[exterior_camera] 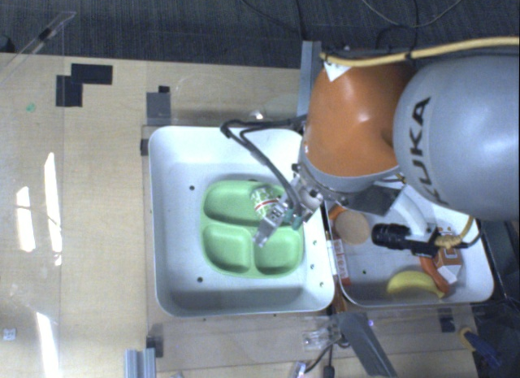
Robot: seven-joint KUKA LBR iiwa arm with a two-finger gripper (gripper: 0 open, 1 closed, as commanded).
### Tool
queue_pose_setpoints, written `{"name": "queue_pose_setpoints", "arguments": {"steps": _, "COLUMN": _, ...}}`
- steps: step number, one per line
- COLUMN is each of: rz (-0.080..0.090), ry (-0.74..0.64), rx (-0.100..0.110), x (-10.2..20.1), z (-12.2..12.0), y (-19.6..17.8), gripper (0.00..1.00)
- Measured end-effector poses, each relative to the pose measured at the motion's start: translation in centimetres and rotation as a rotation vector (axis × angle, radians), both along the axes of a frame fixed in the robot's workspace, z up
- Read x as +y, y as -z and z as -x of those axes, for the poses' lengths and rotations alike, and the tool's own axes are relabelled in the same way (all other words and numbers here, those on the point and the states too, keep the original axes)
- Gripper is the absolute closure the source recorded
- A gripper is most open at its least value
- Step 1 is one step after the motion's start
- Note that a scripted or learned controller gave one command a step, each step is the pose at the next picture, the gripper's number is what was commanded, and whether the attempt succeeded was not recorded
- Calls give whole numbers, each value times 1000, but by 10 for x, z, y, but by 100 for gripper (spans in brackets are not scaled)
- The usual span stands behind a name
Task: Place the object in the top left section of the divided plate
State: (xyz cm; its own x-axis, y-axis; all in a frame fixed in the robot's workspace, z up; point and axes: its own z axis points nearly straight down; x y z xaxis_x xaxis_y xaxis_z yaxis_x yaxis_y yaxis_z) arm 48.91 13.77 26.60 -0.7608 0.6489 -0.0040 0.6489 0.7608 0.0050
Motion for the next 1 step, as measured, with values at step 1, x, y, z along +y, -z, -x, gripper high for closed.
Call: {"name": "queue_pose_setpoints", "arguments": {"steps": 1, "rz": 1, "ry": -124, "rx": 6, "x": -64, "z": 1, "y": 83, "gripper": 0}}
